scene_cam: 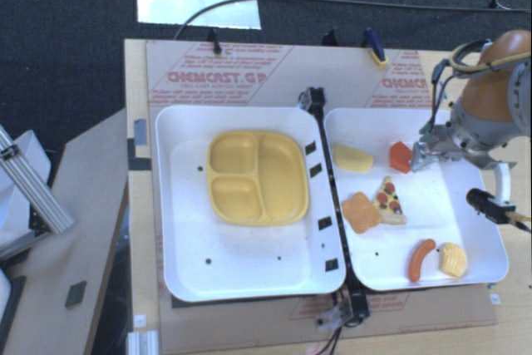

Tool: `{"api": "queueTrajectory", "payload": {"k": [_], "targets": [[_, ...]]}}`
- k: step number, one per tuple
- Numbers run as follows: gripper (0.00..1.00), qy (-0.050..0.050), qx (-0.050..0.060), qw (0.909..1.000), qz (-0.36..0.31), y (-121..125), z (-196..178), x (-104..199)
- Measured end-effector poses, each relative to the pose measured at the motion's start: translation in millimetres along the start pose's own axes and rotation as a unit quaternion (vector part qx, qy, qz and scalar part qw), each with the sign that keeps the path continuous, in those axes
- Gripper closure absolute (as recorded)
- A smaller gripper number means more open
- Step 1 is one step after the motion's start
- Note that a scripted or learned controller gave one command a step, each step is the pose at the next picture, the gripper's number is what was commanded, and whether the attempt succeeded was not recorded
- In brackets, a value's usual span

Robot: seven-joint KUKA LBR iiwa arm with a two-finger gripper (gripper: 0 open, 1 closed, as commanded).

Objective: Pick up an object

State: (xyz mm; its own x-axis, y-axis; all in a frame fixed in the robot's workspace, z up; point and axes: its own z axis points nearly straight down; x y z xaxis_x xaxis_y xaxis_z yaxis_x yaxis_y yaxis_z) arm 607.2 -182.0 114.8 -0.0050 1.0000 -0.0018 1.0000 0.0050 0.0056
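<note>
While the gripper (pixel 422 152) hangs low at the upper right of the frame, its tips sit just beside a red block (pixel 401 156) in the right bin (pixel 478 216); whether the tips are parted or closed cannot be told from this angle, and nothing shows between them. The block, near the bin's far wall, looks like a small, light, stiff plastic toy, probably smooth enough to slip, so a squeeze across its flat sides seems the safest hold. Around it lie other toy foods: a yellow piece (pixel 353 158) to its left, a pizza slice (pixel 389 200) and an orange piece (pixel 361 212) at mid-bin, a sausage (pixel 421 259) and a corn cob (pixel 453 259) toward the lower right. All look light and hard, the rounded ones likely to roll. A yellow tray (pixel 255 177) rests in the left bin (pixel 187 262). Both bins are shallow, white and glossy, offering little friction. The block stands apart from its neighbours, leaving room, though the bin wall is close behind.
</note>
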Motion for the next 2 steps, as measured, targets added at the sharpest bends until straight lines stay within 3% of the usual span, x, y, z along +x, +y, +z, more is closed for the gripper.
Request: {"api": "queueTrajectory", "payload": {"k": [1, 2], "targets": [[1.00, 0.000, -0.001, 1.0000, 0.000, 0, -65, 3], [1.00, 0.000, 0.000, 1.0000, 0.000, 2, -101, 2]]}}
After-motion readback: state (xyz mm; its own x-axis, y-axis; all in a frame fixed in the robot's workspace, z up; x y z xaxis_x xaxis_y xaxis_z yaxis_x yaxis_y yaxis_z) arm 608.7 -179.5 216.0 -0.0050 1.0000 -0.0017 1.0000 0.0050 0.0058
